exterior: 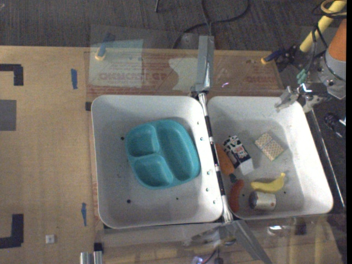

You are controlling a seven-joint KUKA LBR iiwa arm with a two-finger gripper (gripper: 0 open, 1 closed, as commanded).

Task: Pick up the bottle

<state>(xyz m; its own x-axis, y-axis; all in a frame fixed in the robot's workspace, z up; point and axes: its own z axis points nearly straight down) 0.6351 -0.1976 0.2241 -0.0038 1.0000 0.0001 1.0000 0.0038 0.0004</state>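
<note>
Bottle (238,152), cow-print, lies in right bin (313,147) at its 9 o'clock, touching an orange thing (224,158). Hand (291,96) sits over the bin's 1 o'clock rim, well apart from bottle; grip state: cannot tell. Banana (269,183), can (262,201) at 6. Teal tray (162,153) in left bin (110,120).

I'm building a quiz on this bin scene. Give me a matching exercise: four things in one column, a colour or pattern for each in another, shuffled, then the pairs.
Things:
1. divided tray
2. banana
3. carton
4. can

Descriptions:
A. yellow
B. silvery metal
C. teal
D. black and white cow print

Pairs: 1-C, 2-A, 3-D, 4-B
</note>
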